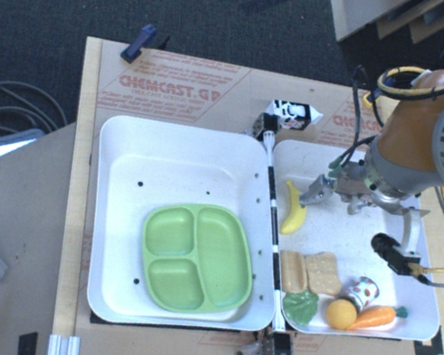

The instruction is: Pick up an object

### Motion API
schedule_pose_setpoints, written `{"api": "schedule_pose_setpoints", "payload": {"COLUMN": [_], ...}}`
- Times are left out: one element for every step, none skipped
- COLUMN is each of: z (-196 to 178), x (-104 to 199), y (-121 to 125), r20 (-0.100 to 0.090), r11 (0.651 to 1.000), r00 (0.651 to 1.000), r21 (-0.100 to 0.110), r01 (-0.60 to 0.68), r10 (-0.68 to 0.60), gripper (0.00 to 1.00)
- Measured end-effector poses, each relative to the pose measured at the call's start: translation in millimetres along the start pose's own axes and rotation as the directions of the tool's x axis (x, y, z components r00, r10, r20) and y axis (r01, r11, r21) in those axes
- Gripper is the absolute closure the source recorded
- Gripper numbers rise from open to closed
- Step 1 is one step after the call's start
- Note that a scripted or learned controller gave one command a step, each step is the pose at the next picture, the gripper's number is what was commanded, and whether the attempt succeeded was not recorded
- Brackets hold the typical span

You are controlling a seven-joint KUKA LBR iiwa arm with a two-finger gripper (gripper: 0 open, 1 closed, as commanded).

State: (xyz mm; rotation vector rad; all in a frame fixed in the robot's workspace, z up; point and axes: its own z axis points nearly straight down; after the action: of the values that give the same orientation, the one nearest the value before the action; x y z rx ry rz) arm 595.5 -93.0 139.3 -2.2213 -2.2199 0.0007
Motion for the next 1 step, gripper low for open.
{"api": "schedule_pose_setpoints", "payload": {"z": [-45.5], "x": [48.5], "y": [-11.2], "r20": [0.0], "r11": [1.0], "r00": [1.0], "r21": [-0.002], "r01": [0.002], "r10": [-0.002], "gripper": [0.0]}}
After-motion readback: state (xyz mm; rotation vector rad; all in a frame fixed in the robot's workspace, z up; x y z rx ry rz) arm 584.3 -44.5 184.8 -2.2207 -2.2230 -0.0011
